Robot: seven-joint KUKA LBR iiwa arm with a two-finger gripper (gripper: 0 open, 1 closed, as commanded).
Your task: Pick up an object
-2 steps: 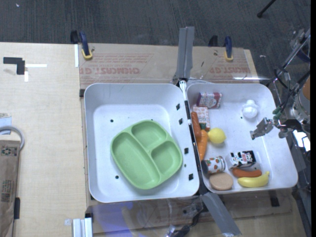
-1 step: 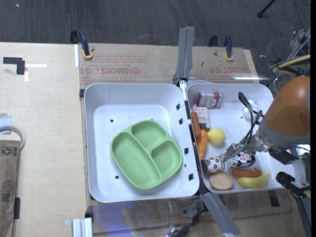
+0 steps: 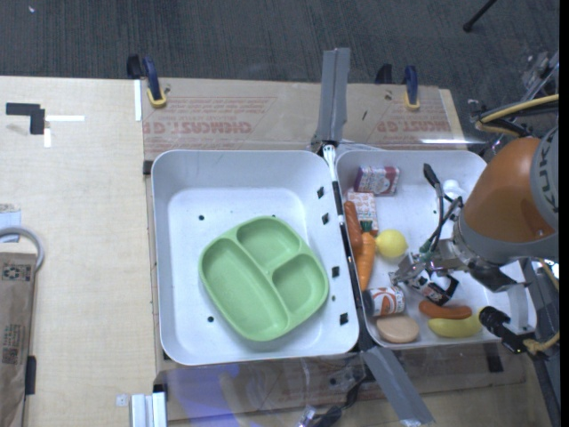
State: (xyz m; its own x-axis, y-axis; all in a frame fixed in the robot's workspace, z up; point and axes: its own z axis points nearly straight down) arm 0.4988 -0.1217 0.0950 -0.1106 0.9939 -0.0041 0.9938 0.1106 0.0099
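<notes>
Toward the lower right of the frame, the gripper (image 3: pixel 416 272) hangs low in the right bin (image 3: pixel 404 160), and whether its jaws are spread or closed cannot be told from this slanted view, nor does anything show between them. Nearest to it lies a small can (image 3: pixel 387 302) on its side, white with a red band, just below and left of the tool; this looks the likeliest thing to be taken. It will probably prove light and stiff, with a smooth round wall that may roll or slip out of a pinch, so a hold across its middle, jaws square to its long axis, seems soundest. Around it sit toy foods that look like hard, light plastic: a lemon (image 3: pixel 390 244) just above, a carrot (image 3: pixel 366 261) along the bin's left wall, a round brownish cookie (image 3: pixel 397 330) at the lower edge, a sausage (image 3: pixel 445 310) and a banana (image 3: pixel 454 327) to the lower right, touching or nearly so. The rounded ones would be slippery too. A small packet (image 3: pixel 377 181) lies near the upper wall, well apart. Crowding is the main hazard, since a jaw could land on a neighbour. Left of centre, the other bin (image 3: pixel 178 265) holds a green divided plate (image 3: pixel 263 278), tilted in the picture.
</notes>
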